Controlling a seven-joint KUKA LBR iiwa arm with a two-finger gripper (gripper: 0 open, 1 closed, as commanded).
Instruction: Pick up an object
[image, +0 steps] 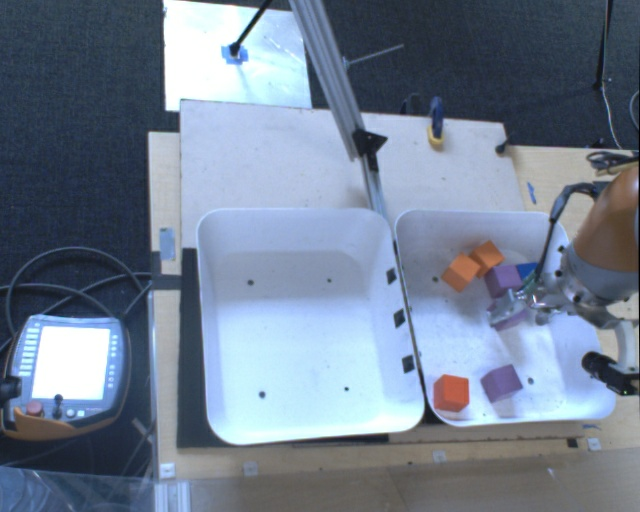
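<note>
1. Left: a teach pendant (65, 375) with a lit screen lies on the floor beside the bench, cable looped behind it.
2. Centre-left: the left bin (215, 330), a shallow white tray with only small dark dots on its floor.
3. Right: the right bin (420, 240) holds the blocks. Counted: three orange blocks, two touching at the far side (472, 265) and one at the near left (451, 392); three purple blocks, one just right of the orange pair (502, 278), one under the gripper (508, 318), one at the near side (501, 381). A sliver of blue (526, 270) peeks out by the arm.
4. The gripper (520, 303) sits low over the middle purple block; whether it has hold of it cannot be told.
5. The blocks look small, light, rigid and flat-sided, so two opposite faces should give a firm hold.
</note>
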